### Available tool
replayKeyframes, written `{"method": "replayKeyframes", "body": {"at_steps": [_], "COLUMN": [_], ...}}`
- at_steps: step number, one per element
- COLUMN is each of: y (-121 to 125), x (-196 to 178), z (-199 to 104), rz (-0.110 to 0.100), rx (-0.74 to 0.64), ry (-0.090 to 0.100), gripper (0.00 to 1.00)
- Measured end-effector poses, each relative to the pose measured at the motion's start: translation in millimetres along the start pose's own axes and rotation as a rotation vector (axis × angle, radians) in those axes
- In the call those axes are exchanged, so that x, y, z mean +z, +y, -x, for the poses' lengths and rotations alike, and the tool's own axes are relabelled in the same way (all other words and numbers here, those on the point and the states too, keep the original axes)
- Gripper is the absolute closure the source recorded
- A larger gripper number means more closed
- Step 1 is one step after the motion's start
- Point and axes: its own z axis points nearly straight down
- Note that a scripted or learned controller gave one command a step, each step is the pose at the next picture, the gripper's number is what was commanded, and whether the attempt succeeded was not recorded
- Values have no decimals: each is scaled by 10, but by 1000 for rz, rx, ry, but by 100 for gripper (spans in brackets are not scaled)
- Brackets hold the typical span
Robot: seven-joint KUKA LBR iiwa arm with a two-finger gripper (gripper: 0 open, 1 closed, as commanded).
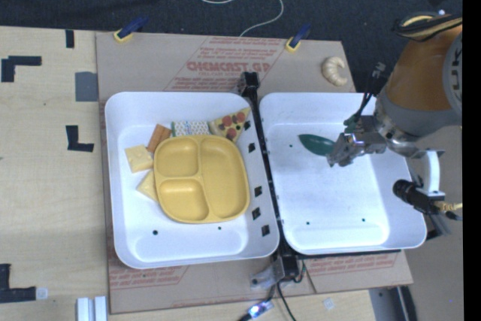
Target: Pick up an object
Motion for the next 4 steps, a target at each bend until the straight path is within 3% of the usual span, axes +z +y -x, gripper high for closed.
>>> {"method": "replayKeyframes", "body": {"at_steps": [2, 3, 4], "y": [-367, -239, -312], "x": [12, -120, -86], "z": [-666, -739, -763], "rz": [-1, 2, 0], "rx": [2, 2, 4], "ry": [-1, -1, -2], "gripper": [100, 100, 100]}}
